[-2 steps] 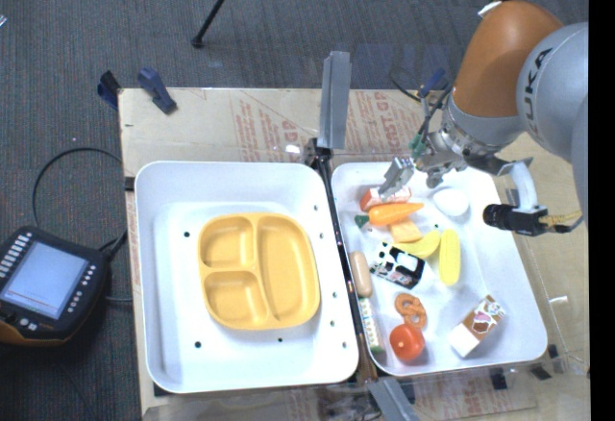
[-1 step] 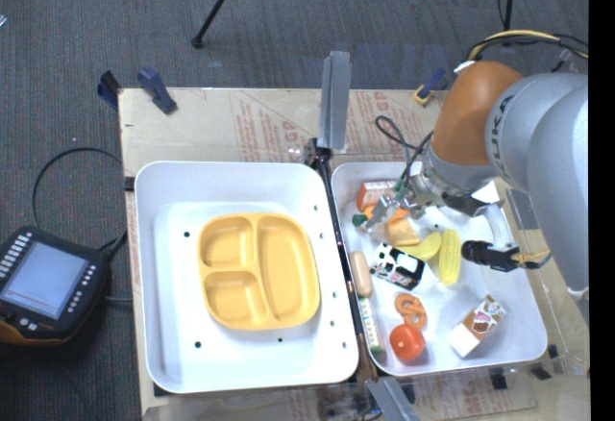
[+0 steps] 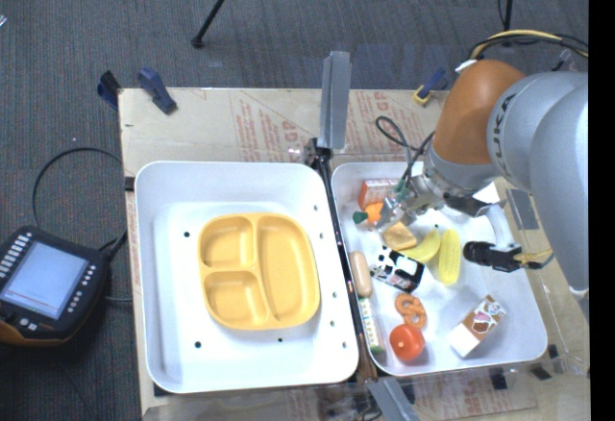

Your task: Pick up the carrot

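A: Camera view is showing the gripper (image 3: 396, 208) hanging low in the right bin (image 3: 524, 337), at about eleven o'clock of that bin's floor. Is it gripping anything?

B: I cannot tell; the fingertips are blurring into the clutter, so whether they are apart or together is unclear. The carrot (image 3: 373, 214) seems to be lying just beside them, at nine o'clock of the gripper, a small orange piece with a green end touching the red carton (image 3: 377, 191).

A: Why is the arm leaning in that way?

B: Judging by the crowding, it is coming down at a slant because the yellow wedge (image 3: 401, 236), the banana (image 3: 425, 245) and the corn (image 3: 449, 256) are sitting close at five o'clock.

A: And the left bin (image 3: 159, 217)?

B: It is holding the yellow tray (image 3: 258, 272), well apart from the work.
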Robot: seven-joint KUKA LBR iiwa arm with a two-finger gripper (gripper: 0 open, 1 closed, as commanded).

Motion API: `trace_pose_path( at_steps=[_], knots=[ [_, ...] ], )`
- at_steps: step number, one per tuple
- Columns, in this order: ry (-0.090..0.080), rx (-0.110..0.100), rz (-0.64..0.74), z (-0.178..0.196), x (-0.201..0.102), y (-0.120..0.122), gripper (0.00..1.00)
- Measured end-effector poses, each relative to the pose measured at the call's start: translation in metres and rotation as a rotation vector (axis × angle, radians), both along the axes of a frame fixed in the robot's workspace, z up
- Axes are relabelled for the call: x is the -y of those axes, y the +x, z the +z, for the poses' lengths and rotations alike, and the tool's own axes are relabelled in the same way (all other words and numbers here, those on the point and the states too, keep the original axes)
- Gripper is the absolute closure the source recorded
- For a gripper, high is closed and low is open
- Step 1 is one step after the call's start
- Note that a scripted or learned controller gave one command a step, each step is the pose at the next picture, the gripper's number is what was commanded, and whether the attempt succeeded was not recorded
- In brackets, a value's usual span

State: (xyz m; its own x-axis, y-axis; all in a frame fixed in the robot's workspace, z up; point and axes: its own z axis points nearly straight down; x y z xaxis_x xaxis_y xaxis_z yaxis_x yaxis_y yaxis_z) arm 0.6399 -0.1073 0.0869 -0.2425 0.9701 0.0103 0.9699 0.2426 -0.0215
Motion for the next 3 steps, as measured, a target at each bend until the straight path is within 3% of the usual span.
trace_pose_path(
  at_steps=[1,2,3],
  knots=[
    [-0.008,0.018,-0.289,0.098,-0.074,0.005,1.0],
    [-0.007,0.016,-0.13,0.126,-0.125,0.004,1.0],
    [-0.008,0.022,-0.095,0.214,-0.053,-0.006,1.0]
  ],
)
